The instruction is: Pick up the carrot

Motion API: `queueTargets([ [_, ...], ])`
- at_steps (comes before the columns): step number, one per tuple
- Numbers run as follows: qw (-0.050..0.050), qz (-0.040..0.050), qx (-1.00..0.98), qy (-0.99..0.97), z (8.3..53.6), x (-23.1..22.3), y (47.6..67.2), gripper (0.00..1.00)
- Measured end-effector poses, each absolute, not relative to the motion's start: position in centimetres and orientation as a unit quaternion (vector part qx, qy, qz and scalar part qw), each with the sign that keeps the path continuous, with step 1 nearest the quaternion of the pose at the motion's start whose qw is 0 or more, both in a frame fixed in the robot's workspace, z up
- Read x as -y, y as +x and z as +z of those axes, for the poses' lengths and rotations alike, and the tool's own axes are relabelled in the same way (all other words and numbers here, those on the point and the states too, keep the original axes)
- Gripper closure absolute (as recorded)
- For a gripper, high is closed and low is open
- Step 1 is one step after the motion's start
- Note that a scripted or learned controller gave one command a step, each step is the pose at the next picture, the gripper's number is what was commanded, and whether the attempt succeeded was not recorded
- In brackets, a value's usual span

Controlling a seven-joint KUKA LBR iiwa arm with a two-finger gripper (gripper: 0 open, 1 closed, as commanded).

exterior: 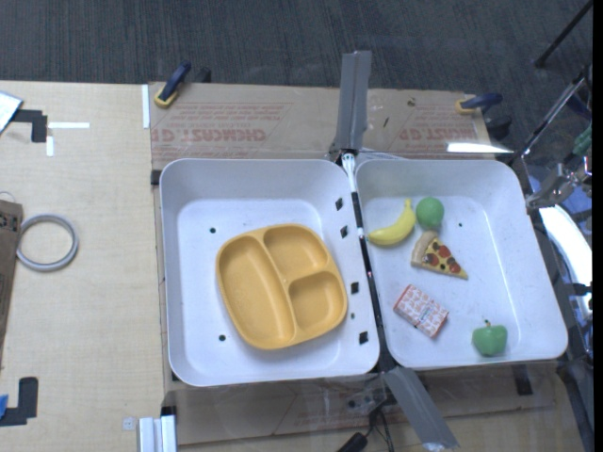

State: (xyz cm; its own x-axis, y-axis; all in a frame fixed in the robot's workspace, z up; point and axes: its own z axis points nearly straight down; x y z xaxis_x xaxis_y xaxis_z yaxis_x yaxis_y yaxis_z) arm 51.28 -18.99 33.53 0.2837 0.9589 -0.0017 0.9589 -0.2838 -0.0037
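Banana [391, 227], lime [430, 212], pizza slice [438, 256] and packet [420, 310] lie in right bin [533, 252].

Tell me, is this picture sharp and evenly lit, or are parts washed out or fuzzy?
Camera view: light is soft and even, and the yellow divided plate and banana throw only faint shadows. The right bin's far edge is bleached by glare. The whole frame is slightly soft, so the print on the red-and-white packet cannot be read.

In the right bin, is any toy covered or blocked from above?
Nothing visible covers them. The banana and green ball touch each other, with the pizza slice close below; the red packet and green pepper lie apart.
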Motion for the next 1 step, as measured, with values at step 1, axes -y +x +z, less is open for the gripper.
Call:
queueTargets([
  [1,0.000,0.0013,0.592,-0.806,35.08,21.26,49.02,0.00],
])
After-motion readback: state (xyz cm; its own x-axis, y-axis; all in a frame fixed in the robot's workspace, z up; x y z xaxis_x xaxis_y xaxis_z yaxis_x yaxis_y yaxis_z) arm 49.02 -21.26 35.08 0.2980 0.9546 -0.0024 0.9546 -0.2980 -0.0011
